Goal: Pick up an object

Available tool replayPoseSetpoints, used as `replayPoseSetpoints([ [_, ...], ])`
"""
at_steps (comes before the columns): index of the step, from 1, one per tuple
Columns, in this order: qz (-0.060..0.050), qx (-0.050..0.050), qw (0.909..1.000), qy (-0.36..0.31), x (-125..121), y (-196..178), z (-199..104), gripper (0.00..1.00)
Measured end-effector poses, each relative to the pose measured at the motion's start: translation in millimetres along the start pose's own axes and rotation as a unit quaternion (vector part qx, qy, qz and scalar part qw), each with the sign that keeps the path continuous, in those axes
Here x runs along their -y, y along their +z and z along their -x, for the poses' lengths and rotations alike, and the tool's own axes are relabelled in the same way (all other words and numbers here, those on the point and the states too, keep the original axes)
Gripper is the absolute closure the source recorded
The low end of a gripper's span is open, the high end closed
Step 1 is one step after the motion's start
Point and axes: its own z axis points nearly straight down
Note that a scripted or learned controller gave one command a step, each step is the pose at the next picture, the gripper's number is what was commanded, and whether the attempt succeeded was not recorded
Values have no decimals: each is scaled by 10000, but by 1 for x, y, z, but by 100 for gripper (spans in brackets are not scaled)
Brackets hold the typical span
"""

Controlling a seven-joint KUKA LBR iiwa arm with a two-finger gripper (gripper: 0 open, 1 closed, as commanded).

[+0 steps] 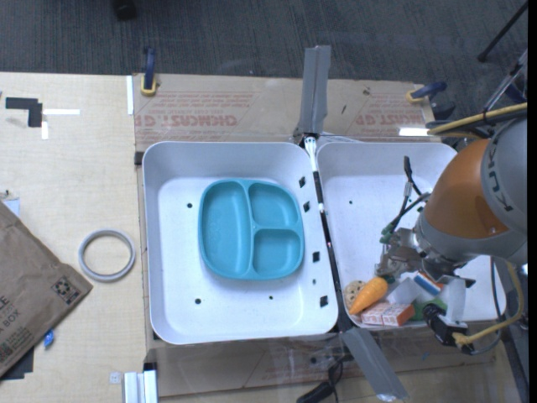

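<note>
Camera view from above a bench: a roll of tape point(106, 253) lies on the wood at far left. Next, the left white bin point(159, 250) holds a teal divided plate point(251, 228). In the right white bin point(361, 175), an orange carrot toy point(369, 295), a round cookie point(354, 292) and a red-and-white box point(391, 313) cluster in the near corner. The gripper point(401, 261) hangs just above them, beneath the orange-banded arm point(470, 204); whether it is spread or closed cannot be told.

The arm point(474, 200) hides the fingers and part of the right bin point(369, 162).
</note>
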Motion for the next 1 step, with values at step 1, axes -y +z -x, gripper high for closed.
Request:
replayPoseSetpoints([
  [1, 20, 15, 9925, -1222, 1, -186, 12, 100],
])
